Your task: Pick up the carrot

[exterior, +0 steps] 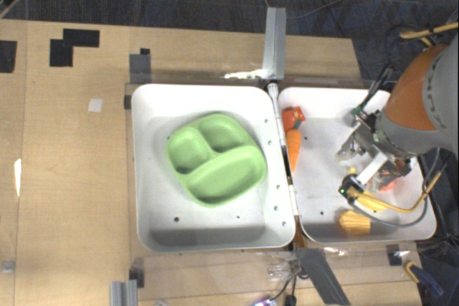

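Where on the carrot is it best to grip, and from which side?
Take the carrot at its middle, coming from straight above and closing across its narrow width. It lies flat and lengthwise beside the inner wall of the right bin, so a sideways approach is likely blocked. A red thing sits at its far end; probably avoid that end.

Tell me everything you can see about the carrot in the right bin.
The carrot is a small, orange, elongated piece that looks smooth, like plastic toy food. It lies flat on the floor of the right bin, lengthwise along the bin's left wall. A red item sits at its far end, seemingly touching it. Nothing grips it.
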